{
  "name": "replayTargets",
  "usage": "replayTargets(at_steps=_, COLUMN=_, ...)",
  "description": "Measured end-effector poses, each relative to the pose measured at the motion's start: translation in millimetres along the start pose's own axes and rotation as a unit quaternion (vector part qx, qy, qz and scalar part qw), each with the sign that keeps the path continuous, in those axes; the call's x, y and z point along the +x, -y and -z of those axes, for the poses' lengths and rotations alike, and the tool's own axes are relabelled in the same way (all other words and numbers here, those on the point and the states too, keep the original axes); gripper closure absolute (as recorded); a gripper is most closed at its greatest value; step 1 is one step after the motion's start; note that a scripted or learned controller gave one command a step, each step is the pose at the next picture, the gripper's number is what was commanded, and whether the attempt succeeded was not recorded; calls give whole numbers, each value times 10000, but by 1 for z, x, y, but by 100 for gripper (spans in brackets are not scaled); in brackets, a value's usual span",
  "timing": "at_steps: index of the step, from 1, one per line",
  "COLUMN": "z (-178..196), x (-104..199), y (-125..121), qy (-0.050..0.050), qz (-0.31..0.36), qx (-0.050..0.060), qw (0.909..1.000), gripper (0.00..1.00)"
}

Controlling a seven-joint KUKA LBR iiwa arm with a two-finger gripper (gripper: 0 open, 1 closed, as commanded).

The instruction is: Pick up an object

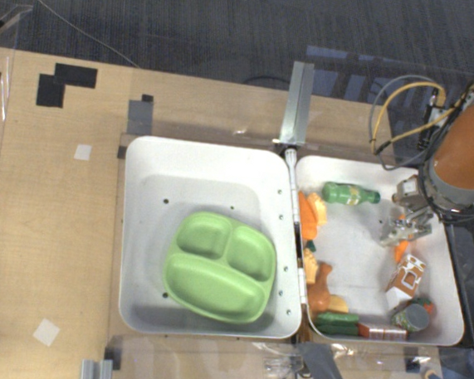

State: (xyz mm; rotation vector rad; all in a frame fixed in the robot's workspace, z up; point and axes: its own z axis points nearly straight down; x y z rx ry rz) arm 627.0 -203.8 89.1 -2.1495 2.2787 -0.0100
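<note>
We see two white bins side by side on the bench. The left bin (138, 217) carries a green divided plate (221, 266) lying toward its near edge. The right bin (363, 263) holds the loose objects: a green bottle (349, 194) lies on its side near the far edge, orange pieces (309, 215) rest against the left wall, a brown figure (319, 291) sits lower along that same wall, and a dark green piece (337, 323) lies at the near edge beside a red-and-white stick (386, 332). In the near right corner we find a round dark can (413, 314), and just beyond it a brown-and-white carton (406, 276) leans tilted. The gripper (400, 229) hangs over the right side of this bin, toward its far right corner, just above the carton and a small orange bit (400, 252). We cannot tell whether it is released or clenched, and we see nothing clearly held between its tips.
</note>
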Motion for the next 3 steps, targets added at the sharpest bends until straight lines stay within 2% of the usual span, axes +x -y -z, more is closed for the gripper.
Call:
replayTargets(at_steps=1, z=172, x=-2, y=48, qy=-21, qz=252, qx=58, qw=9997, gripper=100)
replayTargets(at_steps=2, z=196, x=-169, y=36, qy=24, qz=-64, qx=-2, qw=10000, gripper=100)
replayTargets(at_steps=3, z=194, x=-104, y=39, qy=0, qz=548, qx=-11, qw=9985, gripper=100)
